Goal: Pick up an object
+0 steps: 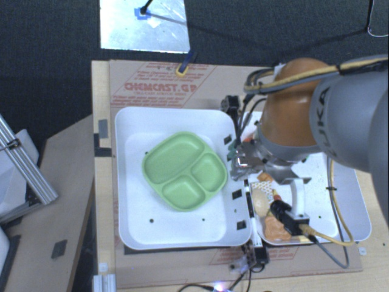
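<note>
Two shallow white bins sit side by side on a cardboard sheet (161, 84) printed in red, which fills the middle of the frame. The left bin (130, 224) holds one thing, a green plate (184, 171) with three compartments. It lies flat near the bin's centre, turned at an angle, with its right edge close to the wall the bins share. The right bin (355, 218) is largely covered by the arm (352, 120), which comes in from the right edge. Its orange band (292, 108) is at centre right of the frame. The gripper (246, 162) is below the band, over the shared wall and just right of the plate, with much of it tucked under the wrist. Whether it is open or closed cannot be told, and nothing can be seen held in it. In the lower left corner of the right bin, a pale tan lump (260, 202) lies against the shared wall. An orange lump (275, 229) lies just below it, near the bin's bottom edge. A silvery sheet (143, 17) lies on the dark floor at upper left.
</note>
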Tool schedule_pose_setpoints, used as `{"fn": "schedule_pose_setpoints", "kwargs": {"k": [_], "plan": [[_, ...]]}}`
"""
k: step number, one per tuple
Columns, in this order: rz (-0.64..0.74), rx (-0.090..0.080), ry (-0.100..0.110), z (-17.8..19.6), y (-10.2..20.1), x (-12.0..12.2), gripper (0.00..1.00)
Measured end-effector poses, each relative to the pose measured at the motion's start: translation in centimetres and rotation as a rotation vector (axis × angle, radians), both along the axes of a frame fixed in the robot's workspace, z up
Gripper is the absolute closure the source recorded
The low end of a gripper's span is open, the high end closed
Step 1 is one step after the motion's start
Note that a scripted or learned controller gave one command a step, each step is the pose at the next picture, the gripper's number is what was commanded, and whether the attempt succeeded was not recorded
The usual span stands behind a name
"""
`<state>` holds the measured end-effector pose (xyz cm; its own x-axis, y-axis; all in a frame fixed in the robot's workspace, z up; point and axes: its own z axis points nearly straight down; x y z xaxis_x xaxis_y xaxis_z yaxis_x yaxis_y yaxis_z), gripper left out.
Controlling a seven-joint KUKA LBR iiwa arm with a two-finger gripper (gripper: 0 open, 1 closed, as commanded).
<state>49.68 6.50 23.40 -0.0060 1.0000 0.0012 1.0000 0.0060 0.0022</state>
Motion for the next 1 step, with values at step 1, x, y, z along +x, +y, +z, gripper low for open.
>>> {"fn": "schedule_pose_setpoints", "kwargs": {"k": [1], "plan": [[-0.001,-0.001,0.001,-0.1,0.25,-0.37,1.0]]}}
